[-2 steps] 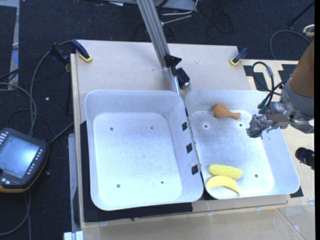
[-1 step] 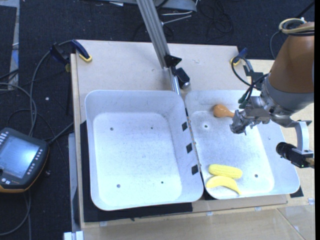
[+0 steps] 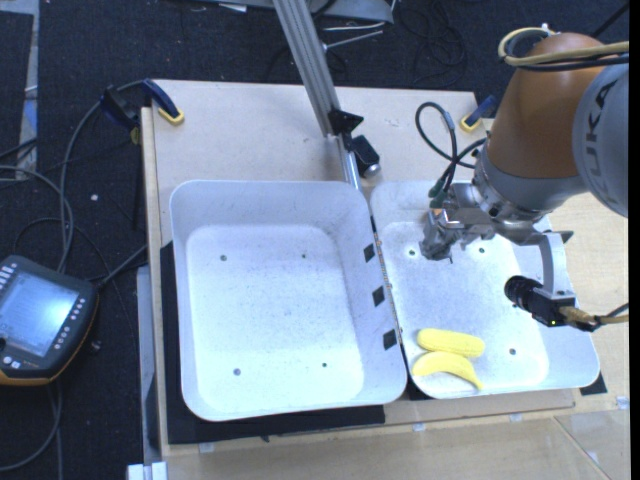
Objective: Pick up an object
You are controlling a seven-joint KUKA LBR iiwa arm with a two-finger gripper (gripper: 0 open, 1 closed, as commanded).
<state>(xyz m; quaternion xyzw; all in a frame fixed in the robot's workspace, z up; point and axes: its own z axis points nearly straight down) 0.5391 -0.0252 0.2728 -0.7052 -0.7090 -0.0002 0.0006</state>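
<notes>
Nothing is picked up yet. Two bananas [image 3: 449,354] lie untouched at the near end of the right bin [image 3: 520,368]. The gripper [image 3: 437,245] hangs over that bin's far end, well apart from them; whether it is open I cannot tell.

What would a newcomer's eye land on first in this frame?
Probably the two yellow bananas, lying side by side near the front edge of the right bin. Next, the arm's orange band at upper right, with the gripper over that bin's back part, well apart from the fruit.
</notes>
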